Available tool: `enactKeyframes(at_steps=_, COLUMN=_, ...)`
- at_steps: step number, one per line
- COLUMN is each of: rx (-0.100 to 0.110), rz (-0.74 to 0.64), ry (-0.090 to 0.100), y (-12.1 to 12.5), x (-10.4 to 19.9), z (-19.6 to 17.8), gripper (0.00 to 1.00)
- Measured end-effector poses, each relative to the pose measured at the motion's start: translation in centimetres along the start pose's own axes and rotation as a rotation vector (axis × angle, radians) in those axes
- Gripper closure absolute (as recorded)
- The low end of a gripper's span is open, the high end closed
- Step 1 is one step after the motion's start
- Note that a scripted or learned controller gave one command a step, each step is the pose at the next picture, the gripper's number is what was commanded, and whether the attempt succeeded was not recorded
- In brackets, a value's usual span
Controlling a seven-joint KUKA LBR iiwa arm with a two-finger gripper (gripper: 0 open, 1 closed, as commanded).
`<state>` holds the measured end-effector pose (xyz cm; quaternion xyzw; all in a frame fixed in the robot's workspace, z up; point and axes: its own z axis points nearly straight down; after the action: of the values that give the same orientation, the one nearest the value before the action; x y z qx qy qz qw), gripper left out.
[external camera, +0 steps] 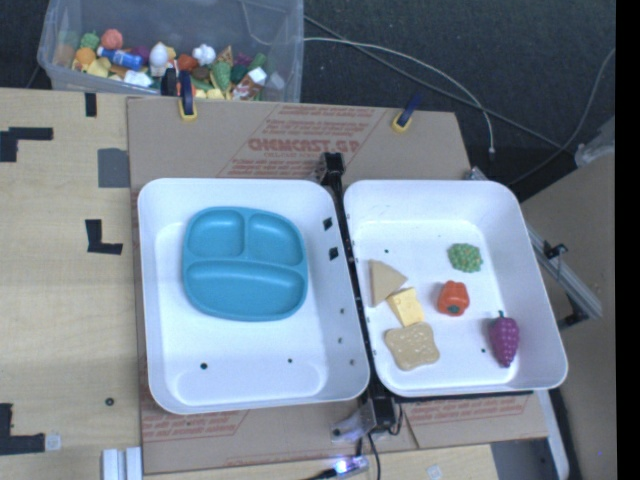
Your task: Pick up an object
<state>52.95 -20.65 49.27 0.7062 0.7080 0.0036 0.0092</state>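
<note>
The fingers' state cannot be told. Nothing is picked yet: the small red plastic pepper (453,298) lies apart from its neighbours in the right shallow white bin (520,208), so descend straight onto it

The left bin (160,368) holds a divided plate (243,264). In the right bin (520,218), a cheese wedge (384,279), cheese block (405,307) and cracker (412,346) line its left side; broccoli (464,257), a pepper (452,298) and grapes (503,338) lie rightward. A toy-filled tub (170,38) stands behind the bins.
</note>
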Motion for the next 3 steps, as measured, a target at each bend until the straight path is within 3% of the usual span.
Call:
enactKeyframes(at_steps=1, rx=0.013, rz=0.001, ry=0.004, y=8.7, x=-1.7, z=2.6, gripper=0.0)
enactKeyframes(at_steps=2, rx=0.02, rz=-0.001, ry=0.006, y=13.6, x=-1.6, z=10.0, gripper=0.0)
enactKeyframes(at_steps=3, rx=0.032, rz=0.0, ry=0.012, y=12.5, x=0.9, z=25.5, gripper=0.0)
